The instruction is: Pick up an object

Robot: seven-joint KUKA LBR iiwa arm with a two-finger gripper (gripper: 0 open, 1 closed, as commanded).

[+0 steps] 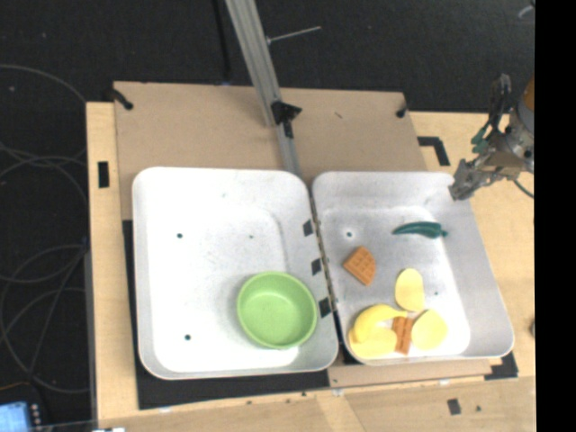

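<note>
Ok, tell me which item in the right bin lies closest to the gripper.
The dark green pepper-like piece, lying near the right bin's far side. The gripper sits just beyond that corner; the waffle and yellow pieces lie farther off.

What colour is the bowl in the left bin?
Light green: the bowl shows best in the camera view.

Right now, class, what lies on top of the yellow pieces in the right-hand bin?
A small orange-red strip lies across the yellow pieces. Whatever sits beneath them is covered.

Robotics lab, by the look: plywood worktop [225, 124] w/ two white bins [180, 205], metal mast [256, 52], loose cables [40, 151] (black floor).
</note>
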